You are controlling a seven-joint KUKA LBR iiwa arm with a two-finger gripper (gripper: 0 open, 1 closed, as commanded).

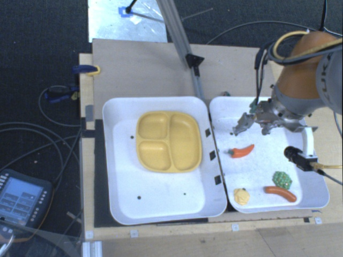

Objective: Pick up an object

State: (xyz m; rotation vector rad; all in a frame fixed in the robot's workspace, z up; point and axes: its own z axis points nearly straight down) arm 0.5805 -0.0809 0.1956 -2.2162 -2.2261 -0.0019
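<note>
My gripper [241, 126] hangs over the upper middle of the right bin [225, 108], with nothing seen between its fingers. Just below it an orange chili-shaped toy [242, 151] lies on the bin floor. A green broccoli piece [282, 179] sits near the bin's lower right. A red-orange sausage [280, 193] lies under it. At the bottom left corner rests a small yellow toy [241, 196].
The left bin [123, 197] holds a yellow three-compartment plate [168, 141]. A metal pole [177, 25] slants down to the bins' top junction. Cables and a teach pendant [21, 197] lie on the floor at left.
</note>
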